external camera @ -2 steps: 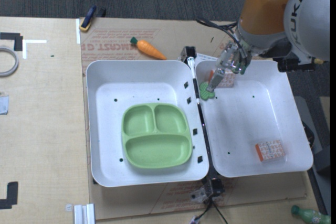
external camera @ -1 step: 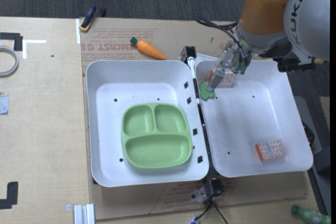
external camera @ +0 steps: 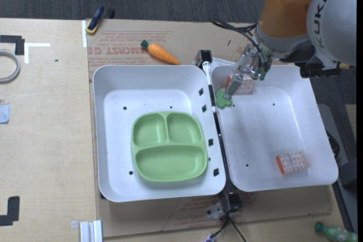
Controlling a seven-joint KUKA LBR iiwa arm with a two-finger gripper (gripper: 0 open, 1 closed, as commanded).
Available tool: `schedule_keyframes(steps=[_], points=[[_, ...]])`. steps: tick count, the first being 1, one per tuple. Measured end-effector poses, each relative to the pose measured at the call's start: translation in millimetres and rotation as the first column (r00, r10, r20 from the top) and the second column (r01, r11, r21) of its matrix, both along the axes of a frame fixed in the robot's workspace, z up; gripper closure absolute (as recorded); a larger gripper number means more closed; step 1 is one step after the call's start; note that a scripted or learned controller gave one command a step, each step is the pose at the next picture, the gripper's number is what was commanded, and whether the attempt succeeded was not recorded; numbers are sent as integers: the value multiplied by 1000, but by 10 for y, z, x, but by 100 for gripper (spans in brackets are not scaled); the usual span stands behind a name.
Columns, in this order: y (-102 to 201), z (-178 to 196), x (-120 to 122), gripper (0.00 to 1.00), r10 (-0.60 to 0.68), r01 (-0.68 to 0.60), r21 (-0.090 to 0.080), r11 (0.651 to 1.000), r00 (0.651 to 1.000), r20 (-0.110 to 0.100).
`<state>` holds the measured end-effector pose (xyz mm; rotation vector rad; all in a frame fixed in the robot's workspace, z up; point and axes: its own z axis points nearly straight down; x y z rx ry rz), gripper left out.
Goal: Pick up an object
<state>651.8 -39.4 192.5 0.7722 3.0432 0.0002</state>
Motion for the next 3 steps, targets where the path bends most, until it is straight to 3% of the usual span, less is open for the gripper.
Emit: schedule_keyframes(steps=[3], points=[[0, 0, 0, 0, 0, 0, 0, 1000, 1000, 0]])
